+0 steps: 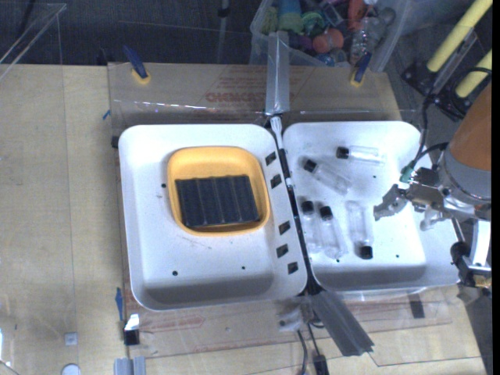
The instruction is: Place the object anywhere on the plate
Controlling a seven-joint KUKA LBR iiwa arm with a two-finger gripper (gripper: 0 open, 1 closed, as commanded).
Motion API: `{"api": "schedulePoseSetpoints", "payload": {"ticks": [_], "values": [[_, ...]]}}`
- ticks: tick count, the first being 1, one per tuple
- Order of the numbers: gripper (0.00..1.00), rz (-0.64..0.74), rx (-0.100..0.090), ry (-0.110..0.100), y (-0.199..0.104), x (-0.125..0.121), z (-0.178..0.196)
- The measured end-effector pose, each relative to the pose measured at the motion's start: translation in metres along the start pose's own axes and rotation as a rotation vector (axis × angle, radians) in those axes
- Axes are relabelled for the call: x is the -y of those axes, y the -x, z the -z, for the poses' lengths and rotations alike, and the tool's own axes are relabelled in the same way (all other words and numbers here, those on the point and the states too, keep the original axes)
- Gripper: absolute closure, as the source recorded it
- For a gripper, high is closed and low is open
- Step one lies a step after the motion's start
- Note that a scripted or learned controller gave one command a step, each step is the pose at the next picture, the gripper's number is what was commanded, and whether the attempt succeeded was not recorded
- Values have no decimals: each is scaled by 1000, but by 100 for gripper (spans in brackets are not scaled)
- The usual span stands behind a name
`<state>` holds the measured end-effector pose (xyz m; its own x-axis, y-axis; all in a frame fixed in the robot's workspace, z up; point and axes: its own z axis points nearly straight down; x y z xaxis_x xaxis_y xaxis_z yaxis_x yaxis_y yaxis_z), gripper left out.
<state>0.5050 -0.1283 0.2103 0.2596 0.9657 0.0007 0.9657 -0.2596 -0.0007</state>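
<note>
Camera view showed the jaws (405,203) hanging over the right bin (406,135); we could not tell their state. Clear vials (344,180) lay there; the yellow plate (217,160) awaited one.

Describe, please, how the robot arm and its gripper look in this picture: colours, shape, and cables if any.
The arm enters from the right of the camera view as a thick rounded body, with an orange band above and grey below. The gripper is a compact block of pale grey metal parts with a small green spot near its top. Thin dark cables curve beside the arm. Fine markings are too blurred to read.
</note>
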Motion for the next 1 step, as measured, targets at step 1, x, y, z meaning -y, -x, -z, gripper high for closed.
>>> {"api": "schedulePoseSetpoints", "payload": {"ticks": [1], "values": [[0, 156, 2, 1, 34, 10, 153]]}}
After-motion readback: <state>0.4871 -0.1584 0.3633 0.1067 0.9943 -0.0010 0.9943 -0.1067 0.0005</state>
